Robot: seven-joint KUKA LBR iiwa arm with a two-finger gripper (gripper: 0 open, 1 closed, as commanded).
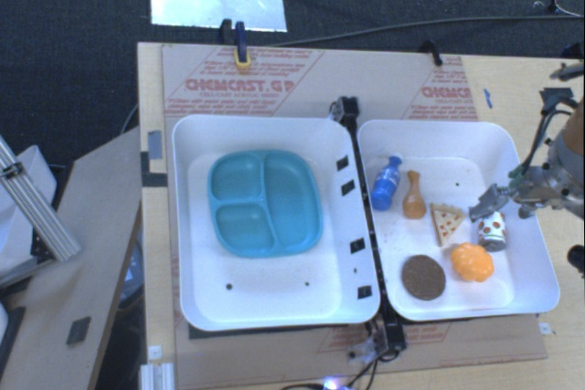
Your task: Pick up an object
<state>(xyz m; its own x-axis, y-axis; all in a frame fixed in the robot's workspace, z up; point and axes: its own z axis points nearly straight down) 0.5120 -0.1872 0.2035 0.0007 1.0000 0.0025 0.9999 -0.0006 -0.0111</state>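
Reaching in from the right edge of the frame, my gripper [489, 207] hangs over the right-hand bin [526, 162], low in its right half. Its tip sits just above a small white can with dark spots [494, 233]; nothing shows between my fingers, and how far they stand apart I cannot tell from this slant. An orange lump [472, 262] lies just below-left of the can, a brown disc [424, 277] further left, a pizza slice [445, 222] beside the tip. A blue bottle [386, 183] and an orange bottle [414, 195] lie near the bin's left wall. The left bin [196, 288] holds a blue divided plate [265, 203].
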